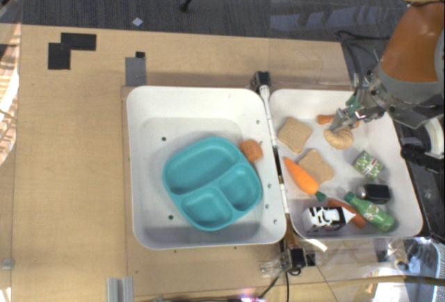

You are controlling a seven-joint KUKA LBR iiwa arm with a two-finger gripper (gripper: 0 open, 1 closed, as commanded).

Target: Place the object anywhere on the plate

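1. Since the hand [348, 120] sits low over a tan croissant-like pastry [338, 138] in the right bin [410, 175], a shallow grip could let it slip off; I cannot tell whether the hand is released or clenched.
2. Crowding neighbours, a bread slice [295, 133] and a small sausage [325, 119], might be nudged.
3. Reaching in from the right, the arm tilts down, well apart from the teal plate [212, 183] in the left bin [149, 113].

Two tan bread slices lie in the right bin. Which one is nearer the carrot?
The lower bread slice, which lies right beside the carrot at its upper right. The upper slice lies farther up the bin, with a gap between it and the carrot.
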